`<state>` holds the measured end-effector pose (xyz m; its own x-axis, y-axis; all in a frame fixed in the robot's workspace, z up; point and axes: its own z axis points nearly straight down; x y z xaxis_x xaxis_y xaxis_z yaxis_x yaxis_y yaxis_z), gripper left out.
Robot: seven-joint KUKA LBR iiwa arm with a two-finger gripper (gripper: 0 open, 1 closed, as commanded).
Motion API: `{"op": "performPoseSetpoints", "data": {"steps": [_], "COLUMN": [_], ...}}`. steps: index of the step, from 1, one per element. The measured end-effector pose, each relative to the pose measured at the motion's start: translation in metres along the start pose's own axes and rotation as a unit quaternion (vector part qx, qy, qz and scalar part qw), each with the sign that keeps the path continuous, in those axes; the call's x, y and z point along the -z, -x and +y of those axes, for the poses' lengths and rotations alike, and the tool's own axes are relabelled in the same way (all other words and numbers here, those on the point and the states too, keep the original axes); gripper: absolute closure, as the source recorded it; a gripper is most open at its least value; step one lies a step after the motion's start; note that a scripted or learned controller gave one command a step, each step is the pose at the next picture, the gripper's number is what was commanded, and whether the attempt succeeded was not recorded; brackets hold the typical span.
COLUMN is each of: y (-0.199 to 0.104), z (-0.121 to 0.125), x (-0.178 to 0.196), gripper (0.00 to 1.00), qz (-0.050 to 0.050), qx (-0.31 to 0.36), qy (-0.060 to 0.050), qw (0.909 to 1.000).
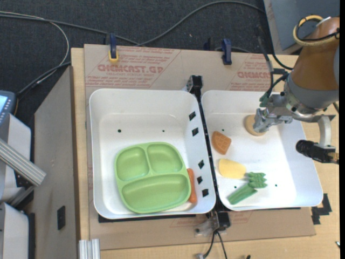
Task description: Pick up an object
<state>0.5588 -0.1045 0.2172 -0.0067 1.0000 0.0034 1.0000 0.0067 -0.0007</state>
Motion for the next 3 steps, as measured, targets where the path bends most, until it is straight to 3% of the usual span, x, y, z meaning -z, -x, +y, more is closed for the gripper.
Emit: {"op": "performPoseSetpoints", "data": {"steps": [3], "y": [-0.16], "z": [0.002], "x": [0.017], "gripper": [1.0], "qz": [0.0], "qx": [0.0], "qy": [0.001], "qw": [1.0]}}
